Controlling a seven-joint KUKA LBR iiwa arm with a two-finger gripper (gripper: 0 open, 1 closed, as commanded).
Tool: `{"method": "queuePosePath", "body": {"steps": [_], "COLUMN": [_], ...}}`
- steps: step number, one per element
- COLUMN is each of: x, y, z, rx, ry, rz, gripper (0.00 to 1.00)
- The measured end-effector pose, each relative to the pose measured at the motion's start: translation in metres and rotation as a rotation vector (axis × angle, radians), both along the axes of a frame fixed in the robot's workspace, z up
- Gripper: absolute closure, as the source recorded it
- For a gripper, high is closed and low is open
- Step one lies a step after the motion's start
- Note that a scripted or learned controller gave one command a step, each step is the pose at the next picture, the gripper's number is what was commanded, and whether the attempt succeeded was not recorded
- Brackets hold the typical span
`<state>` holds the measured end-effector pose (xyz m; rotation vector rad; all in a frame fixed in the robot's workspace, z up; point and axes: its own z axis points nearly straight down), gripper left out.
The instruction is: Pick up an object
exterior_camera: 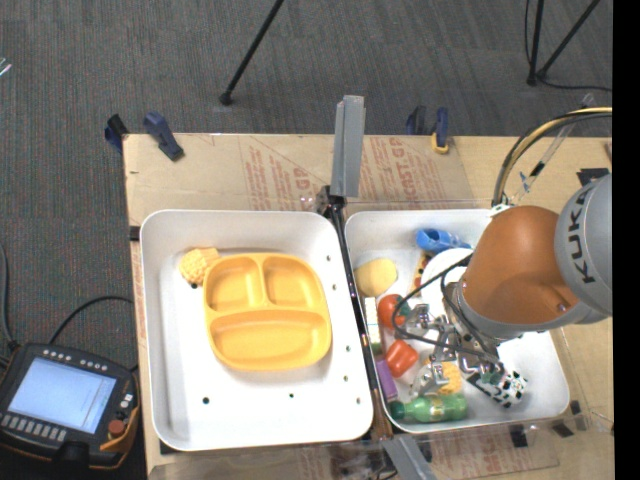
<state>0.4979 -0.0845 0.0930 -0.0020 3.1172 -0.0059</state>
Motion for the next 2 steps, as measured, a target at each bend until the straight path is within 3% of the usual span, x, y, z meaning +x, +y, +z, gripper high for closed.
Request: {"method": "queuePosePath", "body": {"steps": [1,2], "x": [0.01,0.035], "y": [-0.081,-0.12], "z": [-0.005,0.015], "rx": [0.004,0.001], "ry": [0.02,0.021], "rz": [0.0,0.27], "gripper": [0.0,0.0]}}
